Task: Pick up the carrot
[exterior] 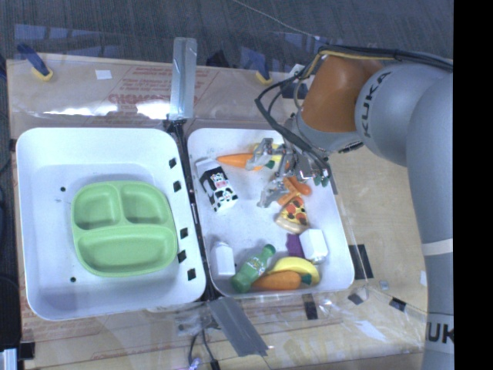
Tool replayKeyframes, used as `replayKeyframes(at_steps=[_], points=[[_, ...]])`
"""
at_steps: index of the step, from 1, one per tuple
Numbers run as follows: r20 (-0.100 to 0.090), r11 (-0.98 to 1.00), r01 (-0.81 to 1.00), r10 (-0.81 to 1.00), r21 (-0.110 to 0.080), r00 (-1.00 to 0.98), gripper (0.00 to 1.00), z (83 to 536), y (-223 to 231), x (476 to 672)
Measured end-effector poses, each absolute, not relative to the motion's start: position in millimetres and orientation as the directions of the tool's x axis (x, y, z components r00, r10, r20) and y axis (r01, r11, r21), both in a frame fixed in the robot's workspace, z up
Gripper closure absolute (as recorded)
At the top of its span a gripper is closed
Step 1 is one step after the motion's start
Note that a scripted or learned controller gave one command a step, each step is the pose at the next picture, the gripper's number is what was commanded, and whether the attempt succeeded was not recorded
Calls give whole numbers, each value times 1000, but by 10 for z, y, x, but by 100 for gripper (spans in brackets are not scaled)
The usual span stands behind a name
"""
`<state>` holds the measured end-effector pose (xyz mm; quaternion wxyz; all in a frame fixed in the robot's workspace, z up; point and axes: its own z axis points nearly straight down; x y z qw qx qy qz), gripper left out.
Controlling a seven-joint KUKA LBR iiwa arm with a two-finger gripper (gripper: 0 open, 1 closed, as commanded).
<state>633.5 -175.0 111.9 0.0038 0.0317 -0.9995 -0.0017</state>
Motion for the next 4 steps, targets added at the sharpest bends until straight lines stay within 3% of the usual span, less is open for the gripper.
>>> replayKeyframes(at_steps=[1, 2, 3, 4], points=[[0, 999, -53, -53, 1, -999, 0, 920, -1502, 6329], [-6, 998, -60, -60, -1, -998, 100, 1052, -1494, 6354], [-7, 937, -350, -350, -5, -937, 100, 2100, -1752, 6093], [-3, 937, -350, -350, -2, -937, 0, 2076, -1748, 6084]])
